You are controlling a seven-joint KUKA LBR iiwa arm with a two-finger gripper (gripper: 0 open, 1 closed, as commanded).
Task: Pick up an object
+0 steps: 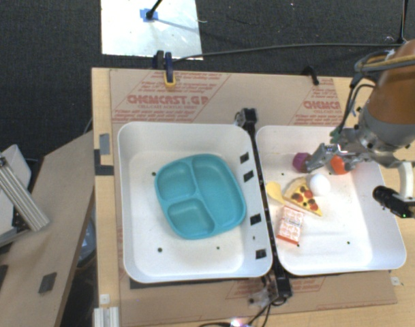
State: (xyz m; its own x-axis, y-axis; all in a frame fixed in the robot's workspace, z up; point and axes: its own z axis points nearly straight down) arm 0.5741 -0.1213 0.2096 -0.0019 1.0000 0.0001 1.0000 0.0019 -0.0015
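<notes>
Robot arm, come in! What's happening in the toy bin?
End effector low in right bin, by orange toy and purple toy. Nothing seen gripped. White egg and pizza slice crowd close.

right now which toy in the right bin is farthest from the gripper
The red-and-white packet, lying toward the front of the right bin; the pizza slice, white egg and purple piece lie closer to the gripper.
</notes>
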